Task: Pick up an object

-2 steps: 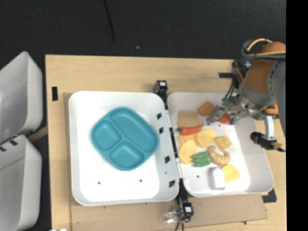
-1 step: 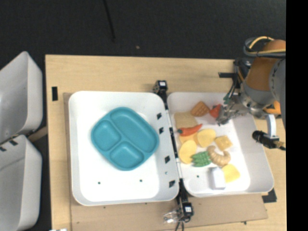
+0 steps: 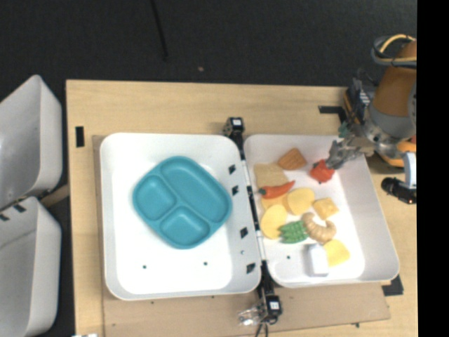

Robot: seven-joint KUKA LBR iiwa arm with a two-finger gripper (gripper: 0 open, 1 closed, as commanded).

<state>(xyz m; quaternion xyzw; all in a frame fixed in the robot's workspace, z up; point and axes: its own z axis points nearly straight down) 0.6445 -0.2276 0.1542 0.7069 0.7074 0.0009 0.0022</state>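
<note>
The pincer (image 3: 342, 153) hangs low over the far right part of the right bin (image 3: 365, 216), its tip just beside a small red piece (image 3: 321, 172); whether it touches or grips that piece cannot be told, and its opening is too blurred to judge. The right bin holds a heap of toy food: an orange wedge (image 3: 292, 159) near the far wall, a tan slice (image 3: 267, 174), a red chilli (image 3: 278, 189), a yellow round (image 3: 301, 201), a green vegetable (image 3: 294, 232), a curved tan pastry (image 3: 320, 228) and a white block (image 3: 317, 260) near the front wall (several of these overlap one another). The left bin (image 3: 119, 258) carries a blue divided tray (image 3: 182, 201) lying flat at its middle. The arm (image 3: 391, 97) enters from the right over the bench (image 3: 154, 107), bent down toward the bin's far right corner.
</note>
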